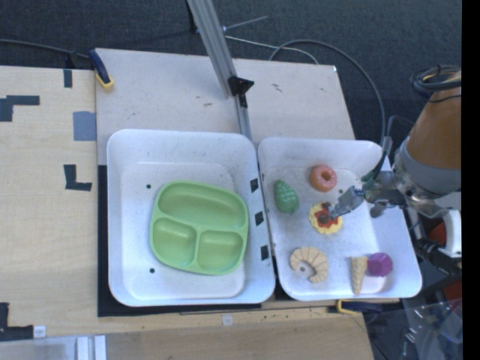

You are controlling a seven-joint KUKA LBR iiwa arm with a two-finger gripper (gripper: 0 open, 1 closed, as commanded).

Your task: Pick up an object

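Right bin (390,276): pincer (330,212) directly over yellow flower toy (325,220).

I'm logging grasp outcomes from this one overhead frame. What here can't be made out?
- Whether the gripper touches or grips the small yellow flower-shaped toy: camera view, too small, and the gripper covers its middle.
- The grey and orange arm: cut off at the right.
- The purple-topped ice-cream cone toy: detail too small.
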